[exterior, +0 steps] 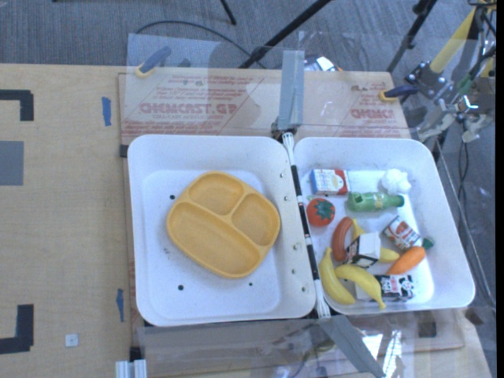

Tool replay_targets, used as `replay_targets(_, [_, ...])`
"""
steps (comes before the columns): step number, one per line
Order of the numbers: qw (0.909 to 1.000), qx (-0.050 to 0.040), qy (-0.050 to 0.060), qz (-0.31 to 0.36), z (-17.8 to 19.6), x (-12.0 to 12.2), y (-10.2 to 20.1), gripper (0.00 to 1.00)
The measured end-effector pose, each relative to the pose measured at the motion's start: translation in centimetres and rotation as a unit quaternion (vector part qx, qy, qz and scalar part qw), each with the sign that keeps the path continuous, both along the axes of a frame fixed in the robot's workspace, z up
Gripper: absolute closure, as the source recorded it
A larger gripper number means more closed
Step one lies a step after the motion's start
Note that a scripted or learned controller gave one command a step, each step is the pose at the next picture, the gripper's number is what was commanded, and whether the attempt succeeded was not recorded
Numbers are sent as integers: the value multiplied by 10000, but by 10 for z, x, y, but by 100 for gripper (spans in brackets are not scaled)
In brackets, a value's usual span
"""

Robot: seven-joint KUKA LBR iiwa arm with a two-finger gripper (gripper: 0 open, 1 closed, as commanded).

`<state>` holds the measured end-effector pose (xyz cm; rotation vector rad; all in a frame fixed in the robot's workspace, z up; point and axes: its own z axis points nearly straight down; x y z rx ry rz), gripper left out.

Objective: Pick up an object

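Yellow divided plate (pixel 223 224) in left white bin (pixel 150 290), blue tape (pixel 106 110) on wooden bench (pixel 63 235)

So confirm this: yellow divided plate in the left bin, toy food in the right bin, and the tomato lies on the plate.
Wrong on the tomato: the camera view shows it in the right bin, by the divider. The plate does sit in the left bin.

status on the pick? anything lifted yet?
Done: nothing that shows. The yellow divided plate sits alone in the left bin. In hand: nothing visibly being lifted; the toy food, including the tomato, green bottle, bananas and carrot, all lies in the right bin. Left: the whole pick, meaning reach in, close on one item and raise it.
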<state>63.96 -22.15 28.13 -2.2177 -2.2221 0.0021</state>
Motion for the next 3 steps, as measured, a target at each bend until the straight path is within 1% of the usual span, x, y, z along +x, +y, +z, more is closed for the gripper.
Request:
replay_targets(1, [9990, -10, -58, -446, -134, -1, 1, 0])
replay_targets(2, [9998, -50, -168, -72, -142, -7, 5, 0])
replay_targets(3, [10000, -11, -25, -58, -147, -1, 22, 0])
